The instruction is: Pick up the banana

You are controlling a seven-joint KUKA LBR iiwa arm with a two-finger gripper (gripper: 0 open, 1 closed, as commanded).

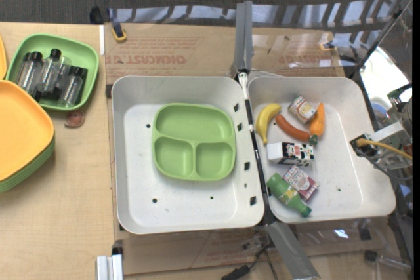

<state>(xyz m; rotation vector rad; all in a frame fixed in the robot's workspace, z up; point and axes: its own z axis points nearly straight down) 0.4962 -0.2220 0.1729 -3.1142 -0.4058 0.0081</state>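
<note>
Yellow banana point(264, 121) lies in the right bin point(354, 160); jaws at the edge are too unclear to tell.

The banana point(265, 121) is yellow, small and curved, and it looks like a toy one, though the view is too coarse to be sure. It lies flat on the floor of the right white bin point(348, 160), in the upper left part of this bin, close to the left wall. Its upper end bends to the right, its lower end points down.
</note>
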